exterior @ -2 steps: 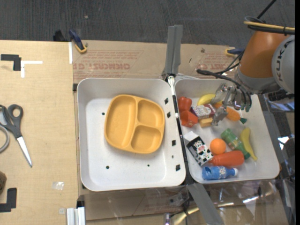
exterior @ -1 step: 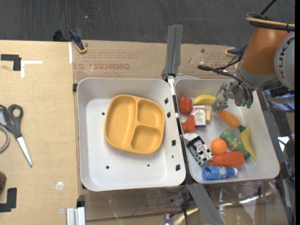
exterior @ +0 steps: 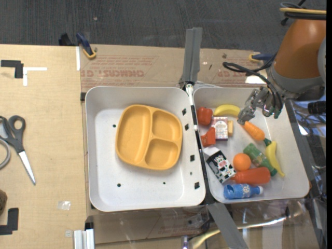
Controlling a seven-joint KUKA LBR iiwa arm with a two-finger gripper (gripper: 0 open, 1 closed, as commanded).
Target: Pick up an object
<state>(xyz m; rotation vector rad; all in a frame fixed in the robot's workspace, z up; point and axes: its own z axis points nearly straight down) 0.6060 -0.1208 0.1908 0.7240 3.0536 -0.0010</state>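
Observation:
My gripper (exterior: 260, 113) hangs over the back of the right bin (exterior: 300, 162), its fingers apart and nothing between them. One fingertip (exterior: 244, 116) is just above the thick end of an orange carrot (exterior: 254, 131). A yellow banana (exterior: 227, 109) lies to the left of the gripper. Further forward lie an orange ball (exterior: 241, 161), a green item (exterior: 257, 154), a second small banana (exterior: 273, 158), a red-orange bottle (exterior: 253, 176) and a blue bottle (exterior: 242, 191).
The right bin also holds a red pepper-like toy (exterior: 205, 115), a small pink box (exterior: 221, 127) and a black-and-white carton (exterior: 220, 166). A yellow divided plate (exterior: 149, 137) sits in the left bin (exterior: 98, 154). Scissors (exterior: 18, 144) lie on the bench at far left.

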